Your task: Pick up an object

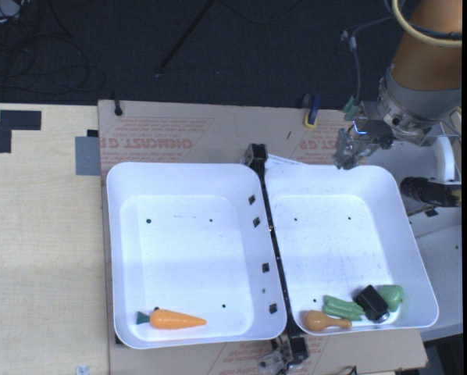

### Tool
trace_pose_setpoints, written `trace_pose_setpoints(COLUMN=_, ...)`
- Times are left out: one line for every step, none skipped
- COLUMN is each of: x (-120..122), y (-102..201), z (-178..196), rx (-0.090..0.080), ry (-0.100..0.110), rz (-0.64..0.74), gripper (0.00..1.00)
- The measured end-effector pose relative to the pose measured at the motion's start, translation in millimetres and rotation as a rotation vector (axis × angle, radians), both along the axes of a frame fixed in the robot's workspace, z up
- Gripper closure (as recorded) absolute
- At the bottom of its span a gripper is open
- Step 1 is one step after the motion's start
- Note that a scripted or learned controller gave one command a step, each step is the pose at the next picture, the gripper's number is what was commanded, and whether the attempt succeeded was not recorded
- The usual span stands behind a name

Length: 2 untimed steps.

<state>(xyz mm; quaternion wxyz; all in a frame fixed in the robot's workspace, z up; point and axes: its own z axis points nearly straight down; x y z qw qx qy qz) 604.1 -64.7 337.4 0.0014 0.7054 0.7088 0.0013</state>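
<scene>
Arm enters from 3 o'clock; the gripper [349,156] hangs above the far rim of the right bin [409,233], at roughly 1 o'clock of that bin. The claw is small and dark against the cardboard, so I cannot tell how far it is open; nothing can be made out between its tips, though the view there is poor.

Candidates for picking:
- Right bin, 5 o'clock corner: a tight cluster against the near wall. Tan pear-shaped piece [325,321], green bean-like piece [343,308] just beside it, black block [371,302] touching or overlapping a second green item [391,294].
- Left bin [116,233], 7 o'clock corner: orange carrot [176,319], lying flat and alone, long axis running 9 to 3.

Step in hand, by my reading: approach, no target yet engaged. The gripper is well apart from every object.

Next move calls for: travel toward 6 o'clock across the right bin, then descent on one item. The cluster is nearer but crowded and close to the wall, so a neighbour may be nudged. The carrot is farther, with clear space around it.
</scene>
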Motion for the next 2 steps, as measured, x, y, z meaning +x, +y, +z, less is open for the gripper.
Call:
trace_pose_setpoints(x=-16.9, y=-39.9, z=-16.2, rx=-0.001, ry=0.008, rz=-0.008, gripper=1.00)
trace_pose_setpoints(x=-34.9, y=-65.6, z=-46.6, rx=0.000, ry=0.010, rz=-0.008, gripper=1.00)
